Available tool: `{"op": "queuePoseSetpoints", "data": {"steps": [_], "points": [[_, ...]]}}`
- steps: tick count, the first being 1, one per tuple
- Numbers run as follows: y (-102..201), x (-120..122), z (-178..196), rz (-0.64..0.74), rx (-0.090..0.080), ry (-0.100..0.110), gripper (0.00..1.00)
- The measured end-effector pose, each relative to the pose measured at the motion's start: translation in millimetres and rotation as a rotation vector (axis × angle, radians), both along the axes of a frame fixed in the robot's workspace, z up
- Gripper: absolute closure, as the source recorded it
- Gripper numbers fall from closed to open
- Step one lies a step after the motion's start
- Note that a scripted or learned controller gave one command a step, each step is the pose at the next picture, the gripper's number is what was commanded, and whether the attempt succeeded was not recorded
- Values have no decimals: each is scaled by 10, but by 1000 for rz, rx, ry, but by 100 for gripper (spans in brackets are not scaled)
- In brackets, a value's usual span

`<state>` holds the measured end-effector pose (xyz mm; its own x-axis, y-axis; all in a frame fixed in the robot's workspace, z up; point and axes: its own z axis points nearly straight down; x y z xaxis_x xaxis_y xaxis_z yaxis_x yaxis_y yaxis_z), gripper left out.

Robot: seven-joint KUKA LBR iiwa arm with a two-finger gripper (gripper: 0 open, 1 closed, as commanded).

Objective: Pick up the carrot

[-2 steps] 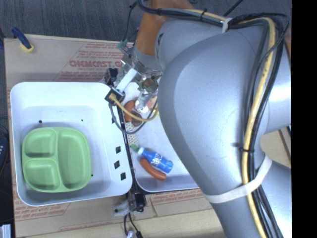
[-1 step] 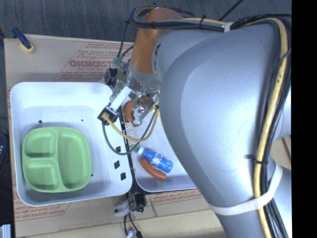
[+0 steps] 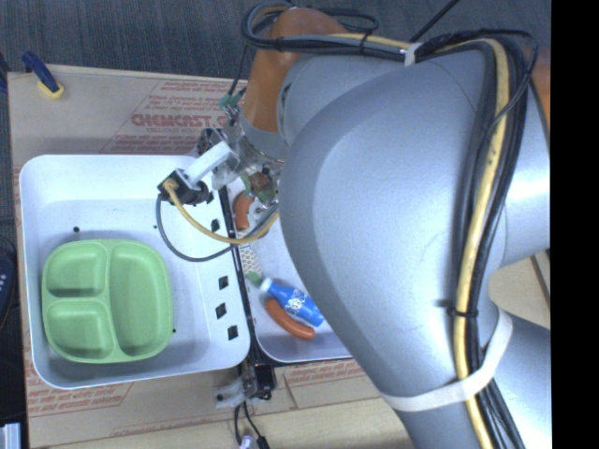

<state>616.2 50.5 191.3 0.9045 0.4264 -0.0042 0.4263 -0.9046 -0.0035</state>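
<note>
A cardboard-covered tabletop [image 3: 140, 124] carries two white bins. We see the tool [image 3: 245, 183] low over the divider, beside an orange carrot [image 3: 241, 210]; its grip we cannot tell. We judge reaching underway; next, centring over it.

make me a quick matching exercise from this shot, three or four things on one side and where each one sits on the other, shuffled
Things:
1. green divided plate
2. blue and white tube
3. carrot
4. blue clip

Places:
A. under the gripper, by the wall between the bins
B. on the cardboard, above the left bin's far corner
C. left bin, near side
D. right bin, beside an orange sausage-shaped piece

Pairs: 1-C, 2-D, 3-A, 4-B
</note>
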Motion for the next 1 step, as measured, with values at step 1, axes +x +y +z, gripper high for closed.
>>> {"op": "queuePoseSetpoints", "data": {"steps": [1], "points": [[217, -366, -409, -130, -1, -19, 0]]}}
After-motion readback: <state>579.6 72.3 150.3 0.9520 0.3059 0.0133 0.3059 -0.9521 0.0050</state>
